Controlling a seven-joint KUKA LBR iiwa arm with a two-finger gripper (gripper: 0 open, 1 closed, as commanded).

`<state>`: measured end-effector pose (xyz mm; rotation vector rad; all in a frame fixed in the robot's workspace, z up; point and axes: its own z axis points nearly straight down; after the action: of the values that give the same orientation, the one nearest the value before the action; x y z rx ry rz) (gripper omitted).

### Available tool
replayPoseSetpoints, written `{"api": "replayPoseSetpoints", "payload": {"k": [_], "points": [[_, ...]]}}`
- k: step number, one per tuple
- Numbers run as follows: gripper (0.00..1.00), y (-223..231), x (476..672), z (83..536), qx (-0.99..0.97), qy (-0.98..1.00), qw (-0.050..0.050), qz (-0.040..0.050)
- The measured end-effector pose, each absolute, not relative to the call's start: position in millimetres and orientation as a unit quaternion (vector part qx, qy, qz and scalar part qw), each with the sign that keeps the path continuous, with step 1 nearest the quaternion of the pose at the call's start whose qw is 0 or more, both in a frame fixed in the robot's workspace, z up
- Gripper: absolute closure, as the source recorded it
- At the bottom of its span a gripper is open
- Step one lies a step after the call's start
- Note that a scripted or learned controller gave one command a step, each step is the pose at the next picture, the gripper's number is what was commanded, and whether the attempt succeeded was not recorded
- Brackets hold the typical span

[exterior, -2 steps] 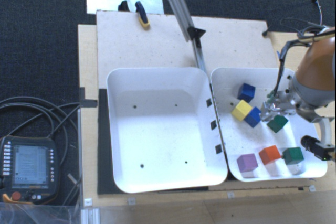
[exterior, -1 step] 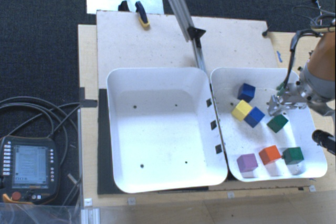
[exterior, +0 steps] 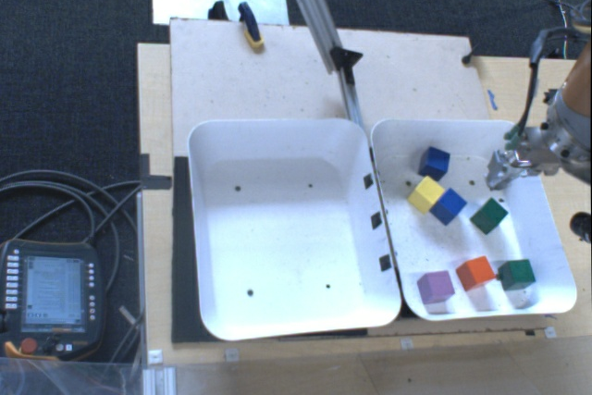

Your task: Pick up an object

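The right bin (exterior: 546, 208) holds several small blocks. Two blue cubes (exterior: 434, 162) (exterior: 449, 205) flank a yellow cube (exterior: 426, 193) near its middle. A dark green block (exterior: 488, 216) lies to their right. Along the front wall sit a purple cube (exterior: 435, 286), an orange cube (exterior: 475, 272) and another green cube (exterior: 517, 274). My gripper (exterior: 500, 171) hangs over the bin's right rear part, above and slightly behind the dark green block, with nothing seen between its fingers.
The left bin (exterior: 277, 143) stands beside the right one, sharing a middle rim. A slanted metal pole (exterior: 319, 14) crosses the board behind the bins. A teach pendant (exterior: 51, 296) and cables lie at the far left.
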<state>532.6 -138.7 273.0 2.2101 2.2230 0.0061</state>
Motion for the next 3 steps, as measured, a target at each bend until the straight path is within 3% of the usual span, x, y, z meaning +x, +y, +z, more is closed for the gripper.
{"api": "replayPoseSetpoints", "payload": {"k": [3], "points": [[1.00,18,529.1,267,0.703,0.711,0.000,0.0015]]}}
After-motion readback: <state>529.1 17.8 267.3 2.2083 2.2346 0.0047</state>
